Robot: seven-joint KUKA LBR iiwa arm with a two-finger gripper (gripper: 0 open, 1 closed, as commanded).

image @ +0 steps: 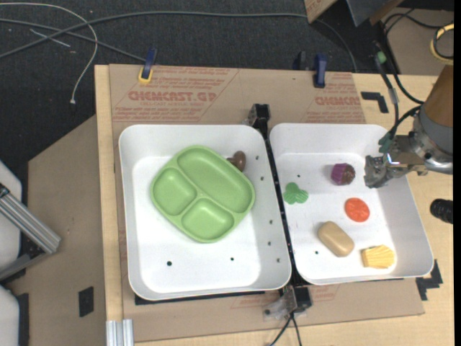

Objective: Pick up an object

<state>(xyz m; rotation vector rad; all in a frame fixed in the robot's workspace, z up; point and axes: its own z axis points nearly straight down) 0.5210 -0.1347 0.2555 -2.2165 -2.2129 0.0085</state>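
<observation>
Camera view: claw (375,173) hovers beside the purple object (342,173) (apart from it); finger spread cannot be told.

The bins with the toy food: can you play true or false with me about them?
1. The green divided plate lies in the left bin. True.
2. The purple piece is in the left bin. False: it lies in the right bin.
3. The gripper is over the right bin's far right side. True.
4. The yellow piece sits on the green plate. False: it lies in the right bin's near corner.
5. The orange piece lies between the purple piece and the yellow piece. True.
</observation>
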